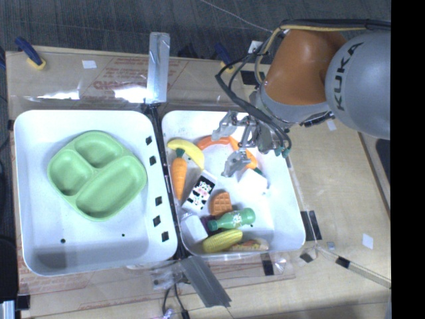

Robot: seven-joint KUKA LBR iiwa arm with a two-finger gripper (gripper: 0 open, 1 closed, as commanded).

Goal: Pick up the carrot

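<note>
The carrot (179, 176) is an orange tapered piece lying lengthwise along the left wall of the right bin (282, 205), just below a yellow banana (187, 150). My gripper (232, 143) hangs over the upper middle of that bin, to the right of the carrot and apart from it. Its fingers stand open, one finger (230, 121) near the bin's back and the other lower down. A small orange item (250, 159) lies by the lower finger, and nothing is clamped between the two.
An orange curved piece (211, 141), a black-and-white card (199, 193), a brown waffle (221, 202), a green bottle (232, 219) and a corn cob (222, 240) crowd the right bin. A green divided plate (96, 173) sits in the left bin (33, 244).
</note>
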